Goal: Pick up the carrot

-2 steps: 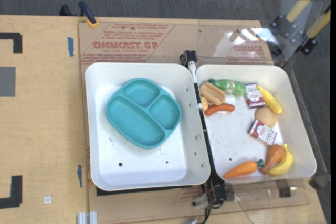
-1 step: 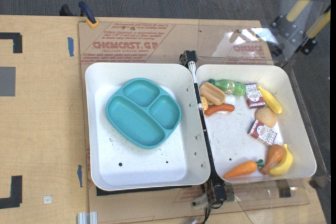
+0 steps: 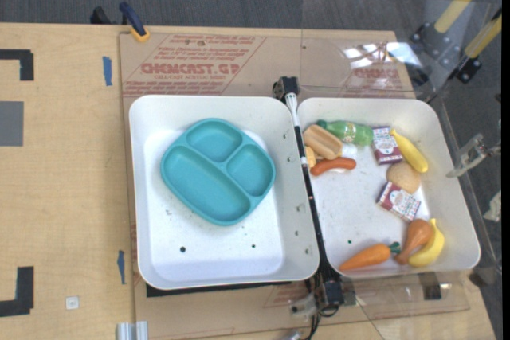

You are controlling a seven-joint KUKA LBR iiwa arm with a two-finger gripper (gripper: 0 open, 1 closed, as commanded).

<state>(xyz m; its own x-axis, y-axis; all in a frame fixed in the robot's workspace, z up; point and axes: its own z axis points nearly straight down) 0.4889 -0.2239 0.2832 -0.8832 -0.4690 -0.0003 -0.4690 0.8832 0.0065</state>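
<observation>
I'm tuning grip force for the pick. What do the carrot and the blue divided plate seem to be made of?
Carrot: probably moulded plastic toy, smooth, uniform orange, green stub end. Blue divided plate: likely hard plastic, matte, one even teal colour, rounded moulded compartments. Neither material is certain from above.

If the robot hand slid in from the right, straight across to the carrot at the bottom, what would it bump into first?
Probably the yellow banana, after crossing the bin's right wall. It lies right of the carrot, beside an orange-brown piece. Coming in higher, it might pass over.
</observation>
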